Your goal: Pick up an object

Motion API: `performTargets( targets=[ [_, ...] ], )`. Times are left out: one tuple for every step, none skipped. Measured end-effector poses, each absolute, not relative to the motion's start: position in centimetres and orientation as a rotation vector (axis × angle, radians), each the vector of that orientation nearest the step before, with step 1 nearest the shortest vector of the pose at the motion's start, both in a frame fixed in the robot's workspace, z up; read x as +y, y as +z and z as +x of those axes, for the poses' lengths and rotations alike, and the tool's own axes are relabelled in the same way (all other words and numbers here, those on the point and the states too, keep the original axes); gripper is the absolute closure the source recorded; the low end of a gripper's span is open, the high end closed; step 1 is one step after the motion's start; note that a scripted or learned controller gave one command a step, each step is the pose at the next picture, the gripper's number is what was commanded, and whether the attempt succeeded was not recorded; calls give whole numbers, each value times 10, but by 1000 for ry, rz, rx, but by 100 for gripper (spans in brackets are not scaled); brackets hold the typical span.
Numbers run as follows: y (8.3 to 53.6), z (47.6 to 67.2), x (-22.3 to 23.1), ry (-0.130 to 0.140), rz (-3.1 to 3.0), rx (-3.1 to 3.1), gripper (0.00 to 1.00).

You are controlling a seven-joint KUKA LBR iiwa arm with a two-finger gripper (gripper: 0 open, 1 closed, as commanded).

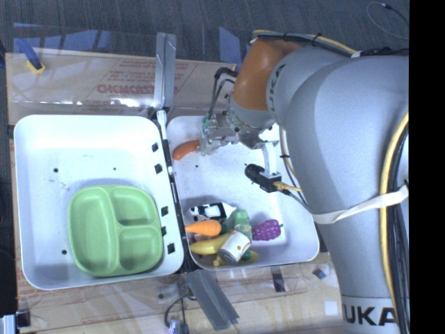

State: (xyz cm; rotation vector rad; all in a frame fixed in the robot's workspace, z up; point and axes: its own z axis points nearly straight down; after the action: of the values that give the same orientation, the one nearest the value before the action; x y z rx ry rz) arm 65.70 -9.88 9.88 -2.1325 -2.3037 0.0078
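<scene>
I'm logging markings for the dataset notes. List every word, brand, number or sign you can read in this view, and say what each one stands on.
"UKA": white letters on the grey arm base at bottom right, cut off by the frame edge.
Red printed text on the cardboard sheet behind the bins: too blurred to read.
Label on the small can in the right bin: too small to read.

Green three-compartment tray (115,229) in the left white bin (42,145); cardboard sheet (97,82) behind.

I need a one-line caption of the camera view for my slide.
Arm's gripper low in the right bin beside an orange sausage; toy foods piled at its front; green tray in the left bin.
</scene>
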Motion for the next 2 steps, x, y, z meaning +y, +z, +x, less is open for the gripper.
performTargets(
  targets=[
    [99,657,-99,8,-2132,-2304,0],
    [91,657,-123,2,-2098,-2335,0]
  ],
)
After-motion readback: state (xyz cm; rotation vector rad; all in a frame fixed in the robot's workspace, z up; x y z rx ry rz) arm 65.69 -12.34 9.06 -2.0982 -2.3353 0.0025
